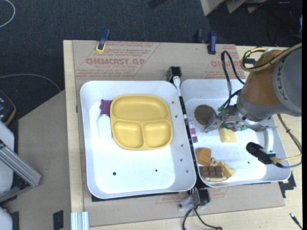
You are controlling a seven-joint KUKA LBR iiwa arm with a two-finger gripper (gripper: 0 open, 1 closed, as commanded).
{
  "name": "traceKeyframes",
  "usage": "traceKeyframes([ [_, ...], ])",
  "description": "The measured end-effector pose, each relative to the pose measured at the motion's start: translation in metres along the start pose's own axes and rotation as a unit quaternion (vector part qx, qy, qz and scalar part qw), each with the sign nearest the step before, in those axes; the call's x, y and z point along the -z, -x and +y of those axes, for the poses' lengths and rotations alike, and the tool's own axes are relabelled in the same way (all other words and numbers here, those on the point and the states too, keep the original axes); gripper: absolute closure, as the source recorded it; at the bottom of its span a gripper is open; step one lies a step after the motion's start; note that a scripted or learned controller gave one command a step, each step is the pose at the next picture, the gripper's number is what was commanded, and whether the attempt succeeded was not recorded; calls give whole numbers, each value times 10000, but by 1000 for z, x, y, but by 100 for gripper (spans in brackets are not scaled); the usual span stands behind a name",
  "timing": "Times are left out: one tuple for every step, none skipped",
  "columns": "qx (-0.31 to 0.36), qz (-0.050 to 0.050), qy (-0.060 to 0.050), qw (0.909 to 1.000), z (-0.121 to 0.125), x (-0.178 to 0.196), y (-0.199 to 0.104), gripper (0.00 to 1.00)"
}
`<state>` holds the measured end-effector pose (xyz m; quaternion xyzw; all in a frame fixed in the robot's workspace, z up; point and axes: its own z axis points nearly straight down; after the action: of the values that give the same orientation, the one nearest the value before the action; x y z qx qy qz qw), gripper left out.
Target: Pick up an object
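The right bin (242,161) holds a brown round disc (204,113) at its upper left and a pale yellow block (229,136) near the middle. A heap of toy food sits at its front left: an orange piece (204,154), a brown chocolate-like bar (212,172) and a yellow wedge (229,169). My gripper (224,121) hangs low over the bin between the disc and the yellow block, just right of the disc and just above the block. The wrist hides its tips.
The left bin (129,176) carries a yellow divided plate (141,121), with a purple item (105,106) and a white bottle (103,126) at its left. A pink stick (193,131) lies along the right bin's left wall. A black connector and cables (259,152) trail from the arm.
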<state>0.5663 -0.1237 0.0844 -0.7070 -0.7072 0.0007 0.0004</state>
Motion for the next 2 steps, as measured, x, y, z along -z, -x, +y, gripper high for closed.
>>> traceKeyframes([
  [-10, -14, 46, 10000, 2, 14, 1, 100],
  [4, -7, 40, 10000, -3, 67, -7, 100],
])
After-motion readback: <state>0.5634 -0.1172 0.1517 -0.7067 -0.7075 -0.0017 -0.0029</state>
